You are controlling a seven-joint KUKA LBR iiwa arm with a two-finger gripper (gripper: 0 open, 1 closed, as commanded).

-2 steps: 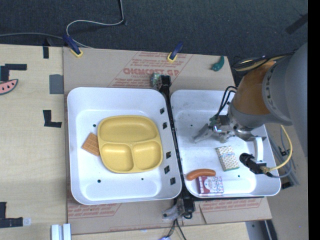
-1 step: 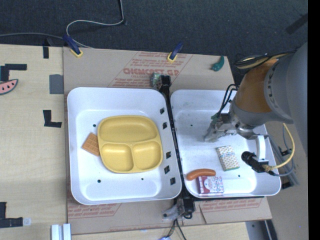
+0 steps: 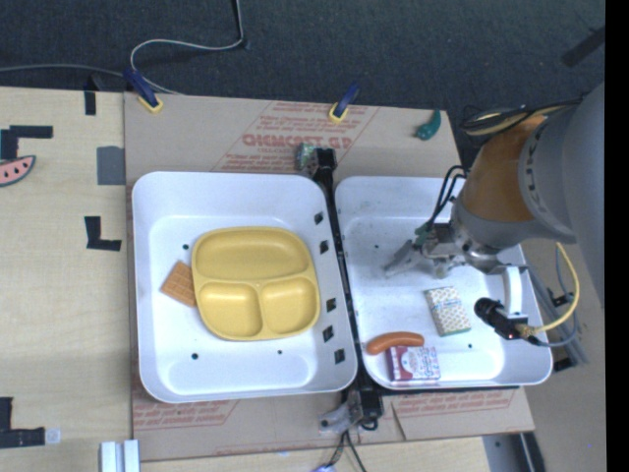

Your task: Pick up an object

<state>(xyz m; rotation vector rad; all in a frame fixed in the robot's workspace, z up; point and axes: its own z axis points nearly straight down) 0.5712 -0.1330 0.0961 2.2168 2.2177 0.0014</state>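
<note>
My gripper (image 3: pixel 405 257) hangs low over the middle of the right bin (image 3: pixel 373 205), its grey fingers pointing left, with nothing visible between them. A small pale patterned packet (image 3: pixel 447 310) lies just below and to the right of it. Nearer the front edge rest an orange sausage (image 3: pixel 395 341) and a red and white box (image 3: pixel 413 364). In the left bin (image 3: pixel 157 264) a yellow divided plate (image 3: pixel 257 282) sits on the floor, with a tan cracker (image 3: pixel 179 283) poking out from under its left rim.
The arm's orange band and grey body (image 3: pixel 521 185) cover the right bin's far right part. A black clamp (image 3: pixel 320 161) sits where the bins meet at the back. Cardboard lies under both bins, with yellow clips and a cable beyond.
</note>
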